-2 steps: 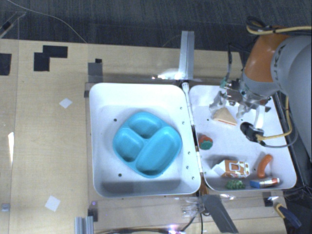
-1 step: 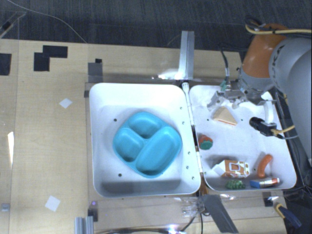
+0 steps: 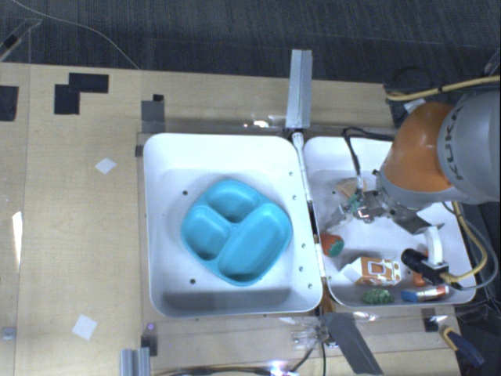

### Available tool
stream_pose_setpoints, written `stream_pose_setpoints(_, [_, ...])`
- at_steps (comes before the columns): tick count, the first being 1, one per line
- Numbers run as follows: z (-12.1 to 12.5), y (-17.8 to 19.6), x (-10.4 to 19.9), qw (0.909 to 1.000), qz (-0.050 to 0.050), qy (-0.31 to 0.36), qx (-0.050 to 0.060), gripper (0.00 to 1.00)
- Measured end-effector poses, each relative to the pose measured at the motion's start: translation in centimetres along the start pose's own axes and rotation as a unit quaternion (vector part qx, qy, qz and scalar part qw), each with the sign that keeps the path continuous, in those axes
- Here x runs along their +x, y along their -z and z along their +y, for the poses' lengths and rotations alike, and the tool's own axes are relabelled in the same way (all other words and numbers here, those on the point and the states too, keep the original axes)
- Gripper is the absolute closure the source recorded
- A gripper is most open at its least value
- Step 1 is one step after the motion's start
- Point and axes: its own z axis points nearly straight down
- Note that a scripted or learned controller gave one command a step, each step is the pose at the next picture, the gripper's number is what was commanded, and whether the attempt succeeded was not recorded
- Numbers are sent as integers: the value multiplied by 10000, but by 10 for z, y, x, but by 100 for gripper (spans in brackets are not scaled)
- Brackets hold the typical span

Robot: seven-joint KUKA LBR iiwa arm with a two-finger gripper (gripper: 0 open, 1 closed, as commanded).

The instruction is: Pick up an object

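My gripper (image 3: 348,208) hangs low over the upper left part of the right bin (image 3: 329,159), with the grey and orange arm reaching in from the right. Just below it, a small red and green toy (image 3: 334,245) lies against the bin's left wall, apart from the gripper. An orange and white box (image 3: 380,269) rests near the front. A green piece (image 3: 378,295) and a blue and orange marker (image 3: 427,294) lie along the front wall. I see nothing held by the gripper.
The left bin (image 3: 168,163) holds a light blue divided plate (image 3: 236,230). A metal post (image 3: 299,88) stands behind the rim shared by the two bins.
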Motion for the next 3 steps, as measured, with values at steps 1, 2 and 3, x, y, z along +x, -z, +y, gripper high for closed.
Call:
stream_pose_setpoints(1, [111,5,-25,9858,31,1678,72,0])
stream_pose_setpoints(2, [74,-3,-33,9705,1,2413,6,0])
stream_pose_setpoints(3, [102,-3,-28,9745,11,2244,40,0])
